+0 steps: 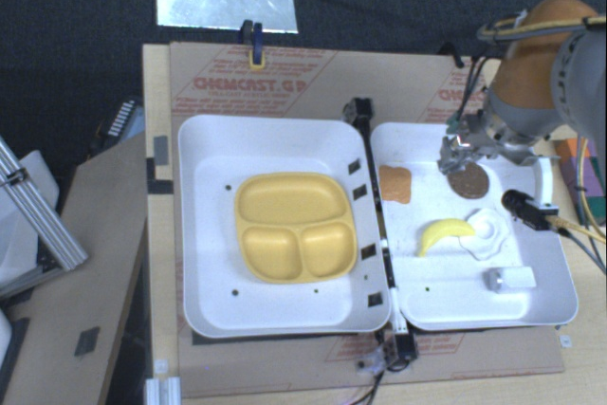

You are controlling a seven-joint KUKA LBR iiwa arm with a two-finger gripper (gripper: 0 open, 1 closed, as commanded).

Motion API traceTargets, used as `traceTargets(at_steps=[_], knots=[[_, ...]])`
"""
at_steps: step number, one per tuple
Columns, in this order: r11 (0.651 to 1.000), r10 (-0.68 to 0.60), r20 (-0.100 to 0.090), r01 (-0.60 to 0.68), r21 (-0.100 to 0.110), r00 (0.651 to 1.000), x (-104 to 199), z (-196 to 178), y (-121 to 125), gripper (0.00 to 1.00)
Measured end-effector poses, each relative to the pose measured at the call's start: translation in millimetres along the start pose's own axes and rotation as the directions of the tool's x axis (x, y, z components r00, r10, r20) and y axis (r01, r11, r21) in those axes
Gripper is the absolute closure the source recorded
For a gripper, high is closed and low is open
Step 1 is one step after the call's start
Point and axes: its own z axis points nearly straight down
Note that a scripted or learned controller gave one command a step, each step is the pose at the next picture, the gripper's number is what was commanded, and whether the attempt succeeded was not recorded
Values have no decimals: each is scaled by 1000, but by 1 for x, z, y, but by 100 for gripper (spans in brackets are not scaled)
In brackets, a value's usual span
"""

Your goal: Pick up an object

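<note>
In the right bin (560,299) lie a brown round disc (470,183), an orange-brown flat square piece (395,184), a yellow banana (446,233), a white fried-egg shape (484,238) and a small white block (509,278). My gripper (455,153) hangs over the bin's far part, just above the far-left edge of the brown disc. Nothing shows between its tips. The arm comes in from the right above the bin's far right corner.
The left bin (204,299) holds a yellow three-compartment tray (289,225) in its middle. A black hinged divider (370,204) runs between the two bins. Bare floor shows in the right bin's near left part.
</note>
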Motion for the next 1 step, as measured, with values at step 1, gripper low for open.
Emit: traceTargets(at_steps=[1], knots=[[1000,-3,0,3,-1,1000,1,-65,5,100]])
